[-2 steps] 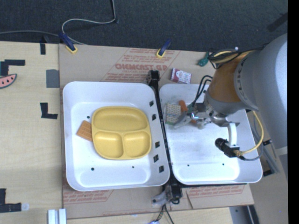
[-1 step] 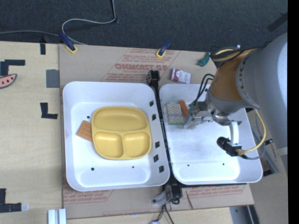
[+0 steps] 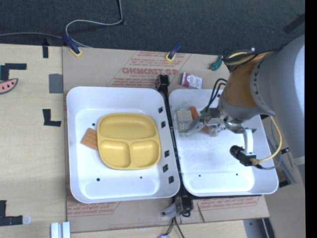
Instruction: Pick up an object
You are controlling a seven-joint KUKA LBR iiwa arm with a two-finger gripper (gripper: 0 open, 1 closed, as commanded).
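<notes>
Left bin (image 3: 79,148): shallow, white, holding one yellow divided plate (image 3: 130,140) with three compartments, lying flat near the bin's middle; one small tan waffle-textured piece (image 3: 89,139) tucked against the plate's left edge, partly under it. Right bin (image 3: 218,177): shallow, white, joined to the left bin along a row of black clips (image 3: 167,133); its floor looks lightly scuffed. In the upper left part of this bin lies a small cluster of objects (image 3: 184,119), among them a pale checked or gridded piece and something with an orange tip; I cannot make out what each item is. My gripper (image 3: 197,125) is low in the right bin, at the right edge of that cluster and touching or nearly touching it; the view is too blurred there for me to tell how far my hand is spread or whether it has hold of anything. My arm (image 3: 257,88): grey, with the orange band above the wrist, entering from the right, a yellow cable (image 3: 270,155) looping beside it. Bench (image 3: 29,133): pale wood with black tape marks, and a brown cardboard sheet (image 3: 138,71) under both bins. On the cardboard behind the right bin: one small red-and-white packet (image 3: 190,80). At the cardboard's rear edge: two yellow-and-blue clamps (image 3: 73,46), well apart.
</notes>
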